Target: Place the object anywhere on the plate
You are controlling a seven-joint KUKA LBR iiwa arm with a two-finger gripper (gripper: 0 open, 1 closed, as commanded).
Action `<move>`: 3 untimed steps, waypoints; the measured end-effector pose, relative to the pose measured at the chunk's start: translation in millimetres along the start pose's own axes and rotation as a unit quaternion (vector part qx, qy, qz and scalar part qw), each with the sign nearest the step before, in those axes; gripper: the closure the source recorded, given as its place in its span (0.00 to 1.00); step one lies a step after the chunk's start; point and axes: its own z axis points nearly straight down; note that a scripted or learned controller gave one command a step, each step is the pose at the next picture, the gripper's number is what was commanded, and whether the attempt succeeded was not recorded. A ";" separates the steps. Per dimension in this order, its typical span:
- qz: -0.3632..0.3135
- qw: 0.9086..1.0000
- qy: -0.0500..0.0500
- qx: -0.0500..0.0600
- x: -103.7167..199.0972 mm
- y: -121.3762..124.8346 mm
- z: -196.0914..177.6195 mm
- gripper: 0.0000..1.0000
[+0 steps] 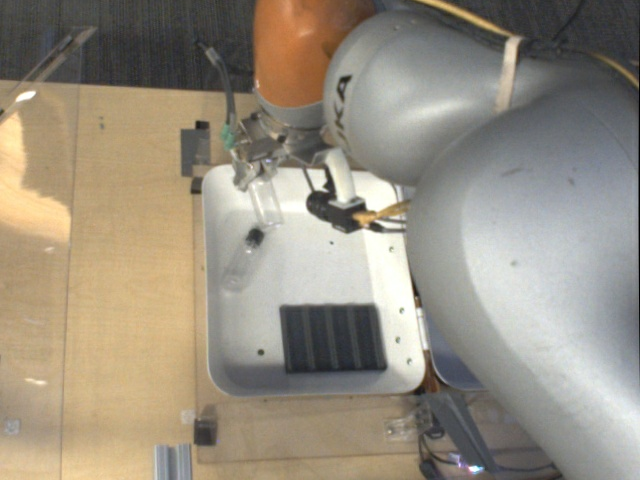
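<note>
In the left bin (pixel 228 368), a black ribbed rectangular plate (pixel 332 337) lies flat near the front wall. A small dark object (pixel 253 237) rests on the bin floor at the upper left, well apart from the plate. My gripper (pixel 260 213) hangs over the bin's back left corner, under the orange band (pixel 295 38), with its tip just above and beside the small dark object. Nothing shows clearly held in it. A pale translucent shape (pixel 237 266) lies just below the object.
The grey arm (pixel 500 168) covers the right bin and the left bin's right rim. A black connector with a cable (pixel 335 211) hangs off the wrist over the bin's middle back. Wooden bench (pixel 100 268) lies to the left.
</note>
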 end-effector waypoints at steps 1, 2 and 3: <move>-0.003 1.000 -0.001 -0.003 1.2 1.8 -12.2 1.00; -0.006 1.000 -0.001 -0.007 2.4 3.6 -24.4 1.00; -0.112 0.994 0.002 0.006 -29.5 -48.9 99.2 1.00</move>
